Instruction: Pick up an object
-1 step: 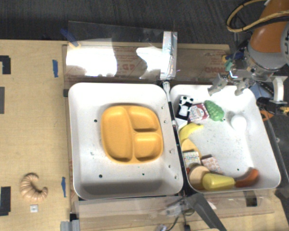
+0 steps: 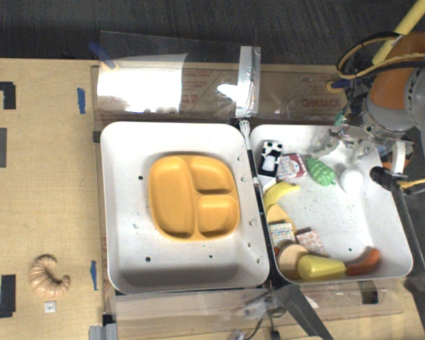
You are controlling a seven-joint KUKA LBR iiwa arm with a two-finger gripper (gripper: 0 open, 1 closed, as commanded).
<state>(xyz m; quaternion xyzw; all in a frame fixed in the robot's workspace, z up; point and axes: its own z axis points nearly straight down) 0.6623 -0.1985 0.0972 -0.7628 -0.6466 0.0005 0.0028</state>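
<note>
The right bin [image 2: 382,222] holds several small objects. A black-and-white toy [image 2: 270,156], a red-and-white packet [image 2: 290,166] and a green knobbly piece [image 2: 320,171] lie near its back. A banana [image 2: 280,192], a small box [image 2: 280,229], a pink packet [image 2: 312,241], a tan round piece [image 2: 290,257], a yellow piece [image 2: 320,266] and a red-orange piece [image 2: 365,261] lie along its left and front. A white round piece [image 2: 352,180] lies right of the green one. My gripper [image 2: 350,144] hangs over the bin's back right corner, just above the white piece, with nothing seen held.
The left bin [image 2: 120,161] holds a yellow divided plate [image 2: 193,195]. A clear plastic sheet [image 2: 170,83] stands behind the bins. A tan croissant-shaped toy [image 2: 49,275] lies on the bench at front left. Cables [image 2: 361,55] loop beside the arm.
</note>
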